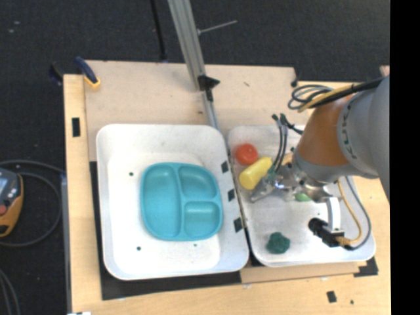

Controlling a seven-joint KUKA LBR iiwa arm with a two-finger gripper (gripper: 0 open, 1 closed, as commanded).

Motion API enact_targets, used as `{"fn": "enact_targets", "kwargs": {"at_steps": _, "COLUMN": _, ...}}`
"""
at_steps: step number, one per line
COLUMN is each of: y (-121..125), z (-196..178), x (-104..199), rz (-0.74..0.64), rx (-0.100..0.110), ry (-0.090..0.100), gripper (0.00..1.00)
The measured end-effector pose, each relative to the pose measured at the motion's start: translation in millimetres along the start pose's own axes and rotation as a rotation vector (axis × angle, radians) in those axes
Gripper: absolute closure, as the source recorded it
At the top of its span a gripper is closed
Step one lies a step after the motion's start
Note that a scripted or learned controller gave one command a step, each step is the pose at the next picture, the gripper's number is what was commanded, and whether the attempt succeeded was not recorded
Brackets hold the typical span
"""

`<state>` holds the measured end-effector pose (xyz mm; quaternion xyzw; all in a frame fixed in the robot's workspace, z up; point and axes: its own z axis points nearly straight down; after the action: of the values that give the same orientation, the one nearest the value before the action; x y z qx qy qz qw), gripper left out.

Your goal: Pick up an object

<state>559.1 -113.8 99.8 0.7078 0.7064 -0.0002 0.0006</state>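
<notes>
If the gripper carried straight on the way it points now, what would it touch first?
Most likely the yellow object: the gripper points left across the right bin, right beside it. Depth is unclear from above, so it might pass under or hit the bin floor.

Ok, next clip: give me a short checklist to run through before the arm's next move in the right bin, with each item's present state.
1. Objects within reach in the right bin: ok. A yellow object, an orange object and a green object lie there.
2. Gripper over a target: ok. It sits right beside the yellow object.
3. Something held: cannot tell. The wrist hides the grasp.
4. Crowding near the target: not ok. The orange object lies close against the yellow one.
5. Green object free to approach: ok. It lies apart near the bin's front.
6. Left bin: ok. The blue tray rests flat, away from the arm.
</notes>
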Motion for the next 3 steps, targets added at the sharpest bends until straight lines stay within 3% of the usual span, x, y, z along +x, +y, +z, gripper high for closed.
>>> {"fn": "enact_targets", "kwargs": {"at_steps": 1, "y": 1.7, "z": -13.3, "x": -0.8, "rz": 0.004, "rx": -0.005, "ry": 0.001, "gripper": 1.00}}
{"fn": "enact_targets", "kwargs": {"at_steps": 3, "y": -7.9, "z": -131.9, "x": 0.1, "rz": -0.005, "rx": -0.008, "ry": -0.001, "gripper": 1.00}}
